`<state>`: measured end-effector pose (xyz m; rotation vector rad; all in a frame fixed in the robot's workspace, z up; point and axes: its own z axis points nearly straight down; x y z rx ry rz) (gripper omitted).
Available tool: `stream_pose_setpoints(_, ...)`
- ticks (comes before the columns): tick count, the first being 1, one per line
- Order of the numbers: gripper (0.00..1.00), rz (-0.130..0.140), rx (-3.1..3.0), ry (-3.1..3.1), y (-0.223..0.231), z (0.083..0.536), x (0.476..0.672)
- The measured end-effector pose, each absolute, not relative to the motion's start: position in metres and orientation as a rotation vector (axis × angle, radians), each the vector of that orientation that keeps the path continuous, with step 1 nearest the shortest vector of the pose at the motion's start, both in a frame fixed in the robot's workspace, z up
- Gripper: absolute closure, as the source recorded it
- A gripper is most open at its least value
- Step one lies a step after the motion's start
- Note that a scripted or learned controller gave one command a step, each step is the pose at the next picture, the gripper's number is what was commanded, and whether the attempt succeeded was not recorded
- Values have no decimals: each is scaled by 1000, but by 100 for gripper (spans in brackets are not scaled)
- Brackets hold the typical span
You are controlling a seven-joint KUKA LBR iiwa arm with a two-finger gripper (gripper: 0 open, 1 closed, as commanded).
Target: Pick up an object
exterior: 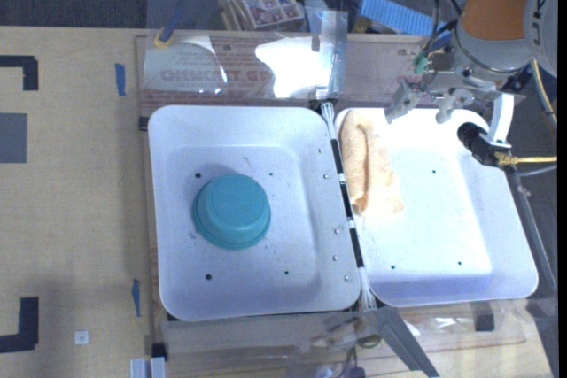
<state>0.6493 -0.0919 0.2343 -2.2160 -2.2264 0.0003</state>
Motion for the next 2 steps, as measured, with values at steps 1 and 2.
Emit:
stream_pose_setpoints(1, 0, -1, -2167, -2277, -102, 104, 662)
stream_pose_setpoints(2, 0, -2, -2264, -2185, -170, 131, 667)
